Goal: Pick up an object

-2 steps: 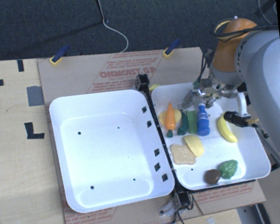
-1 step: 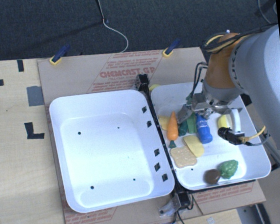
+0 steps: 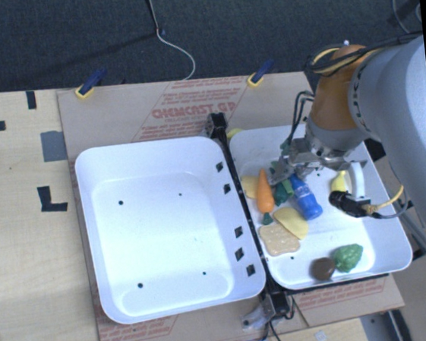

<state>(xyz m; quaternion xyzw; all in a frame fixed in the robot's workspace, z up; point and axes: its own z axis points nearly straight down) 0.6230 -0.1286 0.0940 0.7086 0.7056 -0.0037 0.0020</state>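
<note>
1. On the right side of the bench sits the right shallow white plastic bin [image 3: 395,256], and all the small things lie in it.
2. Low over the far middle of that bin hangs the robot's metal two-finger gripper [image 3: 285,169]. It is just above a huddle of toys, so I think it is trying to grab one of them.
3. I cannot tell how wide the hand is spread or whether it has hold of anything. Its tips are lost in the clutter.
4. Nearest to the hand are the small dark green toy [image 3: 282,192] and the blue plastic bottle-shaped toy [image 3: 306,200]. One of these is likely the thing to pick up.
5. Just left of them lies the orange carrot-shaped toy [image 3: 265,196], close by the wall between the bins.
6. A little nearer lie the yellow wedge-shaped toy [image 3: 293,222] and the flat tan bread-shaped toy [image 3: 280,240], touching each other.
7. These toys are packed close together, so the hand may bump one while it reaches for another.
8. Down in the near right corner the bumpy green toy [image 3: 349,257] and the round brown toy [image 3: 323,269] sit side by side, well apart from the hand.
9. Beside all this, the left shallow white plastic bin [image 3: 96,217] waits. I guess a picked toy could be dropped there.
</note>
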